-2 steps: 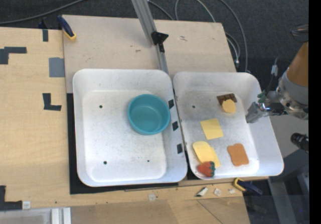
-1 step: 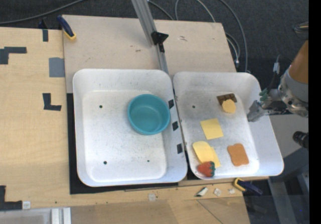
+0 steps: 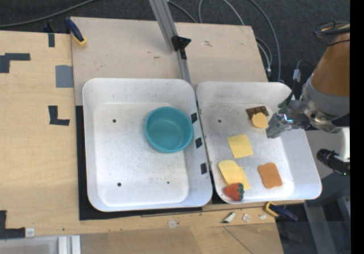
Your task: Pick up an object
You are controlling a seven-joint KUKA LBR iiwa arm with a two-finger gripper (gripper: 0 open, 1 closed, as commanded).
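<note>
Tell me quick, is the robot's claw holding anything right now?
Gripper: cannot be told; it hangs over the right bin, beside the small yellow piece, and nothing shows held in it.

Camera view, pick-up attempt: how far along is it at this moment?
Done: the arm has reached in over the right bin, with the gripper low beside the small yellow piece and brown piece. In hand: nothing visibly between the jaws. Left: grasp and lift; the yellow square, orange piece, pale yellow slice and red item lie on the bin floor, and the teal bowl sits in the left bin.
</note>
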